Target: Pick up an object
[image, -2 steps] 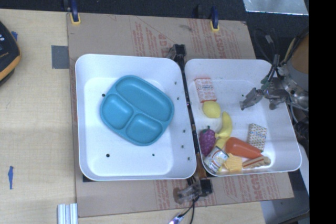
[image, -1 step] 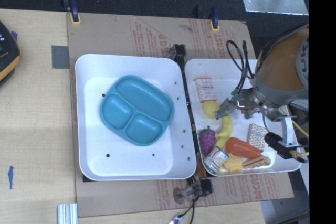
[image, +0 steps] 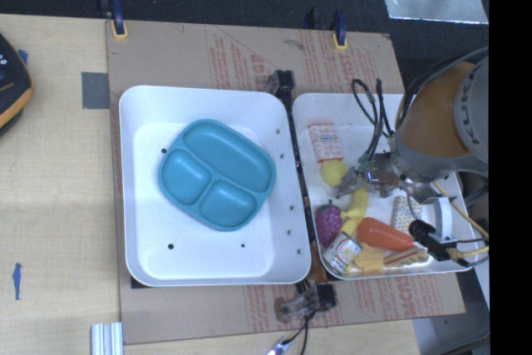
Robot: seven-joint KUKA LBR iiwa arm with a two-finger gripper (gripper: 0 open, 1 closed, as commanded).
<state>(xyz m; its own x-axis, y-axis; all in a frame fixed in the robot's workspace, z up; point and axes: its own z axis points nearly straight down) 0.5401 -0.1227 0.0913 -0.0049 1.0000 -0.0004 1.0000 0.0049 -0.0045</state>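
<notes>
Two white bins being viewed side by side: left bin (image: 141, 262) holding blue tray (image: 217, 173); right bin (image: 306, 108) holding cluttered toy food. Gripper (image: 359, 179) being held low over right bin, grip state being left untold, cannot tell. Yellow lemon (image: 333, 172) lying just left of gripper, purple grapes (image: 327, 221) below-left.

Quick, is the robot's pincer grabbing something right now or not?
Pincer: low in the right bin, by the yellow toy; cannot be told whether it is open, closed or holding anything.

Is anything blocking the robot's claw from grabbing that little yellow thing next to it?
Nothing visible does. The gripper sits in the right bin right beside the yellow toy, with bare white floor between them.
</notes>
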